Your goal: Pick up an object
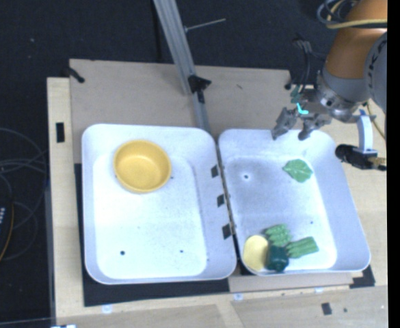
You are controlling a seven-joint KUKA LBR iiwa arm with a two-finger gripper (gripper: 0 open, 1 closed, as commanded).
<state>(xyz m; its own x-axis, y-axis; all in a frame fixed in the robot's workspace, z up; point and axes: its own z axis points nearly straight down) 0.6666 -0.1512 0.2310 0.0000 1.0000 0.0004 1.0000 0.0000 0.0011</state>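
The gripper (pixel 294 130) is positioned over the far edge of the right bin (pixel 336 183), near that bin's upper right corner. Its two fingers are seen spread apart, with nothing between them; the gripper is therefore open and unloaded.

The nearest candidate for the pick is the light green flat piece (pixel 298 169). It lies on the floor of the right bin, a little toward the camera from the gripper and almost directly beneath its line of approach. The two are apart, not touching. The piece is roughly leaf-shaped; its longer dimension appears to run diagonally from upper left to lower right in the view, though the outline is too small for this to be stated with certainty.

A cluster of further objects is located in the near corner of the same bin, well apart from the gripper: a yellow rounded object (pixel 255 250), a dark green object (pixel 277 257) touching it, and a green ridged piece (pixel 302 246) just beside these. A yellow bowl (pixel 142 165) stands alone in the left bin (pixel 104 203), farthest from the gripper.

It is judged that the coming move calls for a short travel toward the camera and a descent onto the light green flat piece. Because that piece lies flat on the bin floor, a grasp across its narrower width is likely to be required, and a miss is a real risk.
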